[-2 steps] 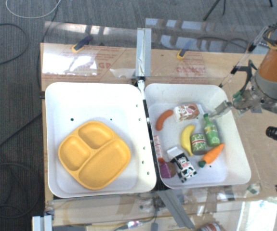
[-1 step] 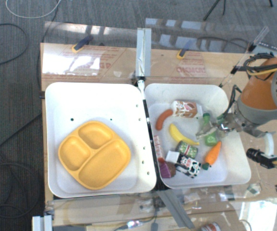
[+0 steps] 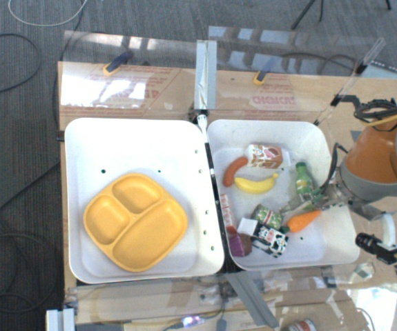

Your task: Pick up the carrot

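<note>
Several small objects are crowded around the short orange carrot (image 3: 304,220), which lies in the right white bin (image 3: 320,251), near its right wall. The two-finger gripper (image 3: 320,200) is seen just above the carrot's far end — whether the fingers are open or closed cannot be told. A green bottle (image 3: 302,178) and a green can (image 3: 268,217) could be pushed or caught instead, because they lie very close.

- A yellow divided plate (image 3: 134,221) lies in the left bin (image 3: 81,143), far left of the gripper.
- In the right bin (image 3: 336,250): banana (image 3: 256,183), sausage (image 3: 233,171) and a small carton (image 3: 264,156) up-left of the gripper.
- A green bottle (image 3: 303,179) stands just beside it.
- A can (image 3: 268,217) and a black-and-white carton (image 3: 271,238) lie below-left.
</note>
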{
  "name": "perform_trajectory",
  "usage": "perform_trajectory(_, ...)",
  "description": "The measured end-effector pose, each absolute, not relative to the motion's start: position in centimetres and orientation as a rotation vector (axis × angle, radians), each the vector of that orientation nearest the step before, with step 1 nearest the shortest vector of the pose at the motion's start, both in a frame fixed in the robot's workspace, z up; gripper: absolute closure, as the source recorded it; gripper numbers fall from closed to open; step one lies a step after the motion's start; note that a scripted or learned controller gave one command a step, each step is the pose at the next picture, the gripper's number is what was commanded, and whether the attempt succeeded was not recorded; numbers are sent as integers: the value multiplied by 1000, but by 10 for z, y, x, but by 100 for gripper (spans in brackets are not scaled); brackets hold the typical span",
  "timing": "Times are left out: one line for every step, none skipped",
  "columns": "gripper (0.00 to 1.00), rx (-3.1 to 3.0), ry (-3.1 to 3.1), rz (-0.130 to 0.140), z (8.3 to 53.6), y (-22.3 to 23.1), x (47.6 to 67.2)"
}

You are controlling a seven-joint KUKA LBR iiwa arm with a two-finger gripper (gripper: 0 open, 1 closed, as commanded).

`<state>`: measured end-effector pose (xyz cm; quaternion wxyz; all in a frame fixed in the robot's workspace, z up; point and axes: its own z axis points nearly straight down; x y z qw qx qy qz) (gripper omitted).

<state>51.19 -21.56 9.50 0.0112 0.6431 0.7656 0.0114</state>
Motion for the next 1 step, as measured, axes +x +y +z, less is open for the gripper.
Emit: perform_trajectory(0,2078,2368,9,102,-218,500)
